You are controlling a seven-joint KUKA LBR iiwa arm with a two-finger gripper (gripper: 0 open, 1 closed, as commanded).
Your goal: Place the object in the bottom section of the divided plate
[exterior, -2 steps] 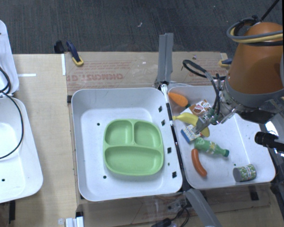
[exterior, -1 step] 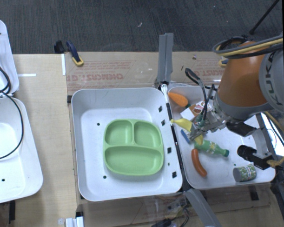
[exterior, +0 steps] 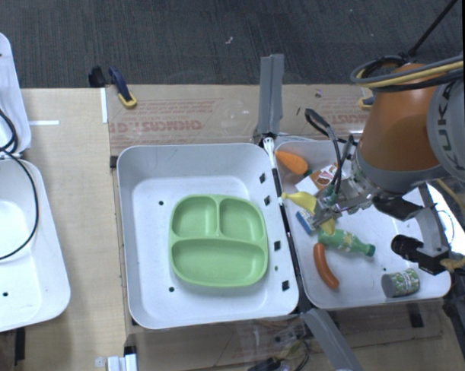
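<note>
A green divided plate [exterior: 218, 240] lies in the left white bin [exterior: 138, 222]; it has two small sections at the top and one wide section at the bottom, all bare. My gripper [exterior: 326, 213] is low in the right white bin [exterior: 373, 294], near its left side. It sits over a cluster of toy food: a yellow banana [exterior: 299, 201], a blue piece [exterior: 304, 221] and a green bottle with a yellow cap [exterior: 346, 242]. The wrist hides what lies directly under it.
The right bin also holds an orange carrot-like piece [exterior: 292, 162], a red sausage [exterior: 324, 265], a green can [exterior: 401, 283] and a small packet [exterior: 324, 175]. A grey divider post [exterior: 271, 92] stands between the bins. Cables and white trays [exterior: 21, 249] lie at far left.
</note>
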